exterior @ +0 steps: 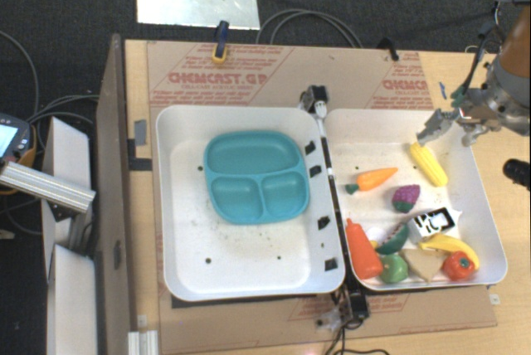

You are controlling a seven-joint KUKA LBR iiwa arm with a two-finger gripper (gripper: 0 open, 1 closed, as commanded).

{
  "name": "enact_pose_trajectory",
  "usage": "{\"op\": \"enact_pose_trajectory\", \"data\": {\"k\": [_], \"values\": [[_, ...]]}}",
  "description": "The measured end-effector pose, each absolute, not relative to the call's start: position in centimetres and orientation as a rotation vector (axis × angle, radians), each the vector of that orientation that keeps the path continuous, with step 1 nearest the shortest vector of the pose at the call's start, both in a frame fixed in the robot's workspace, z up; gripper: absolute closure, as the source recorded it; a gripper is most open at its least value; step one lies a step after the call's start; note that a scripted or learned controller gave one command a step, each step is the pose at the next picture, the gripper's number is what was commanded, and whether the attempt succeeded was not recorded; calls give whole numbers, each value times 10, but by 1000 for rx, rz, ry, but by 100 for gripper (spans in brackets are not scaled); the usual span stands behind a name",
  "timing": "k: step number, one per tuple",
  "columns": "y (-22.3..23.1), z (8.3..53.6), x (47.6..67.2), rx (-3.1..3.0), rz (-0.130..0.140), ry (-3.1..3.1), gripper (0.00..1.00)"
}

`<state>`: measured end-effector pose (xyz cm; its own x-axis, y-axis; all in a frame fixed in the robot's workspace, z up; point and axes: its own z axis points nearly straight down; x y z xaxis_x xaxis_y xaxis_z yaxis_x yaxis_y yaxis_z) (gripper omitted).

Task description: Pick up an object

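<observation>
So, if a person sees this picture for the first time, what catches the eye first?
Probably the teal divided plate, alone in the left bin. Next, the bright toy food crowded into the right bin: a yellow corn cob, a carrot, a purple piece. The gripper hovers above the corn cob.

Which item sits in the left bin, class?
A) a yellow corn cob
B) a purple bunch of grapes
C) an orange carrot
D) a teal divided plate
D: the teal divided plate lies alone in the left bin, while the corn cob, carrot and grapes are all in the right bin.
</observation>
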<state>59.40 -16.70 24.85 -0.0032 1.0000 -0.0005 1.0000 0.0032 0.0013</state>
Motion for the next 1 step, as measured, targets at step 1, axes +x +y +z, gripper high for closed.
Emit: {"op": "enact_pose_trajectory", "data": {"k": [1], "values": [[-197, 154, 644, 2215, -1, 2224, 0]]}}
